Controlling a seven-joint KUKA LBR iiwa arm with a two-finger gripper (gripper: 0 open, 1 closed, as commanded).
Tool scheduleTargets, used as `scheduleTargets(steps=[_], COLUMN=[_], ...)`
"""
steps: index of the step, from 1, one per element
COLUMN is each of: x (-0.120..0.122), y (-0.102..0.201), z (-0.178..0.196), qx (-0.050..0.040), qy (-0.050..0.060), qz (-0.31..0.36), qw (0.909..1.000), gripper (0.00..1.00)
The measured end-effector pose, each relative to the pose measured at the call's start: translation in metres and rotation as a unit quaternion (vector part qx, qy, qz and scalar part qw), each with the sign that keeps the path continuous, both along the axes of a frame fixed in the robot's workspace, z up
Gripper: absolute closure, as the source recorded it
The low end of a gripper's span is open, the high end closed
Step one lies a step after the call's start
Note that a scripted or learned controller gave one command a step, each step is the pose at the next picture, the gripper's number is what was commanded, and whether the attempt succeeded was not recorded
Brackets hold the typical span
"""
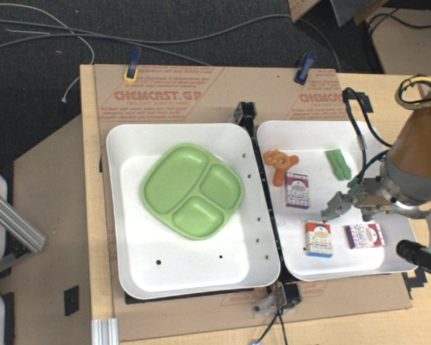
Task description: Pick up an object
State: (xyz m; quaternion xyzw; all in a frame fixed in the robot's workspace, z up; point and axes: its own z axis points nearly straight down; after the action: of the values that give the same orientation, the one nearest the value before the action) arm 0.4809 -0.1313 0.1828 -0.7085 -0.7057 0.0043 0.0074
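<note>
The gripper (337,207) hangs over the right bin (302,264), grasping nothing I can make out. Green plate (192,190) fills the left bin (122,192). Rightward: orange toy (279,163), purple packet (297,190), red-topped box (318,238), green block (338,164).

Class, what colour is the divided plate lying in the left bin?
Light green. The divided plate shows plainly in the camera view, inside the left bin.

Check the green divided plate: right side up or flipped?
Right side up. The green divided plate lies flat in the left bin, and its three hollow compartments face the camera, with raised ridges between them.
</note>
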Motion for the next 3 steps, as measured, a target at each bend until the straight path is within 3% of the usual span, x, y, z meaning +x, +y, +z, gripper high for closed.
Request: scheduleTargets(steps=[1, 3], x=[0.003, 0.009], y=[0.000, 0.009], z=[0.007, -0.100], qx=[-0.0014, -0.0007], qy=[-0.007, -0.006], qz=[0.002, 0.001], qw=[1.0000, 1.0000], gripper=[0.00, 0.00])
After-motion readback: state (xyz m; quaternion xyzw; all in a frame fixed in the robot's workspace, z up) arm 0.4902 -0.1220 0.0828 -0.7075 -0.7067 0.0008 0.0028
